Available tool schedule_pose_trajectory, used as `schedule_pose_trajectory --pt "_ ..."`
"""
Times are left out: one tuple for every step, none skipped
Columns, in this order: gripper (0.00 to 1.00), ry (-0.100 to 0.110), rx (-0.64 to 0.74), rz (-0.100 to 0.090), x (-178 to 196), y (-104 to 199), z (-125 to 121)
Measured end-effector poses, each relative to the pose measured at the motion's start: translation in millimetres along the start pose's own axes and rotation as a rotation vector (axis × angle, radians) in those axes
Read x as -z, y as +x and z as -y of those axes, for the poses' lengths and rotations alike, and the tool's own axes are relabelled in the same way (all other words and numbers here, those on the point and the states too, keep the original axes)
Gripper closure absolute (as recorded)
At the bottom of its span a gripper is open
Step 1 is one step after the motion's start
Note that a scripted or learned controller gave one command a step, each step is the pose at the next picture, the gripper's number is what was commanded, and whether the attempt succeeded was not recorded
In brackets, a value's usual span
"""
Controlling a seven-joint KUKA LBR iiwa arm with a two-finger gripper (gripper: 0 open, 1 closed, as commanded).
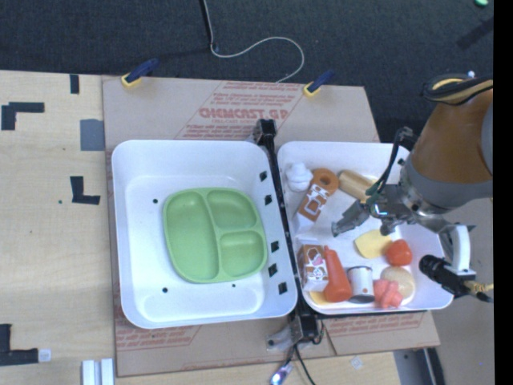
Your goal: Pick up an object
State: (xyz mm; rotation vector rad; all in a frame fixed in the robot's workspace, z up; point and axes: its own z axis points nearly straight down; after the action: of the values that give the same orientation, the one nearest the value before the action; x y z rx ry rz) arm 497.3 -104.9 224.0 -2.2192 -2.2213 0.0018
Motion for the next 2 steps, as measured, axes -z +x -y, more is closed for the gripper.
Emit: schedule_pose_trajectory --pt "0.0 -0.005 0.015 -0.004 55.4 121.9 13.5" --pt "1.0 0.002 0.002 0.0 62.0 114.8 14.1"
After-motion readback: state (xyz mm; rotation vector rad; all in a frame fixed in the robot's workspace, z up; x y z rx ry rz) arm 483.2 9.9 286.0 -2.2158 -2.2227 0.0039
